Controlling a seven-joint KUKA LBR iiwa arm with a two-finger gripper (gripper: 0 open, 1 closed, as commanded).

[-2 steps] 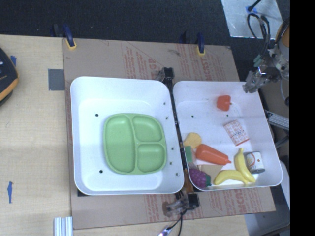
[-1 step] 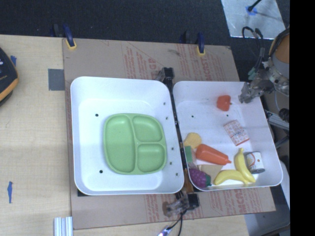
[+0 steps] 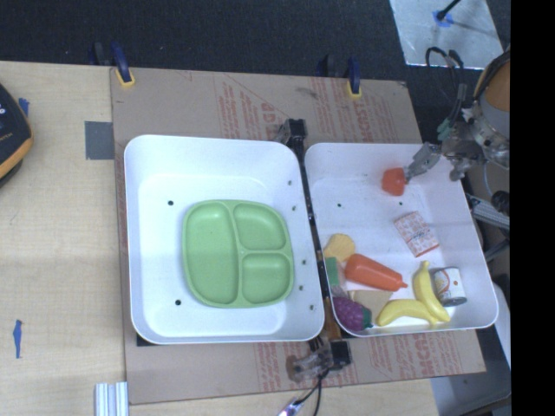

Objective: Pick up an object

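Observation:
The right bin (image 3: 347,167) holds a small red object (image 3: 395,181) near its far side. A pink-and-white packet (image 3: 414,232), an orange carrot (image 3: 375,273), a yellow piece (image 3: 340,248), bananas (image 3: 418,305), a small can (image 3: 448,286) and purple grapes (image 3: 351,313) lie toward its near side. My gripper (image 3: 432,173) hangs over the bin's far right corner, open, with nothing between its fingers. Its left finger (image 3: 421,163) ends just right of the red object.
The left bin (image 3: 156,180) carries a green divided plate (image 3: 236,251). Both bins rest on a cardboard sheet (image 3: 217,102) held by blue clamps. A yellow-and-black device (image 3: 10,137) sits at the bench's left edge. Scissors (image 3: 444,57) lie on the dark floor beyond.

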